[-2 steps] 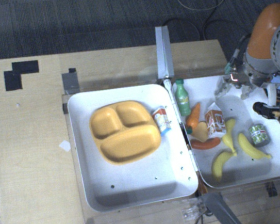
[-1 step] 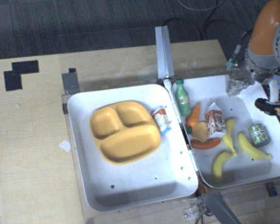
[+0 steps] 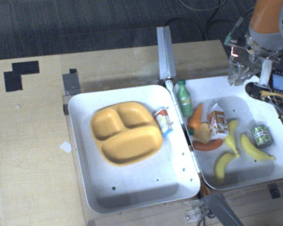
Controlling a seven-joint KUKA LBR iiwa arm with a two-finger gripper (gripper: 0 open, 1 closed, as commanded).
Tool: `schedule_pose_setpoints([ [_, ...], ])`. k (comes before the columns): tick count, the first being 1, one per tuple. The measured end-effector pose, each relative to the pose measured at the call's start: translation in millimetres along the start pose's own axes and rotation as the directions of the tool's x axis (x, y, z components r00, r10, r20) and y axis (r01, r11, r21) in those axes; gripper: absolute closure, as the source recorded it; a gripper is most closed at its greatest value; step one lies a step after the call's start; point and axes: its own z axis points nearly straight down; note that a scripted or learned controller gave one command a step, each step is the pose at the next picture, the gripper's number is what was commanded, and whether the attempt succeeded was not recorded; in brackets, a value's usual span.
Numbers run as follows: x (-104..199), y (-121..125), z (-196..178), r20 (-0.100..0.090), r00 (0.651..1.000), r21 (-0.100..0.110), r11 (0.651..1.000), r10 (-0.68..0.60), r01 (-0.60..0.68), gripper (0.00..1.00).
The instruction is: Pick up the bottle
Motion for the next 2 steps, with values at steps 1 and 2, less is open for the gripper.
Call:
schedule_pose_setpoints([
  [1, 5.2, -101.8, -40.3, 0.001, 0.980, 0.004, 0.980, 0.200, -0.200, 1.00],
  [2, 8.0, -179.2, -63.6, 0.003, 0.919, 0.006, 0.919, 0.394, -0.394, 1.00],
])
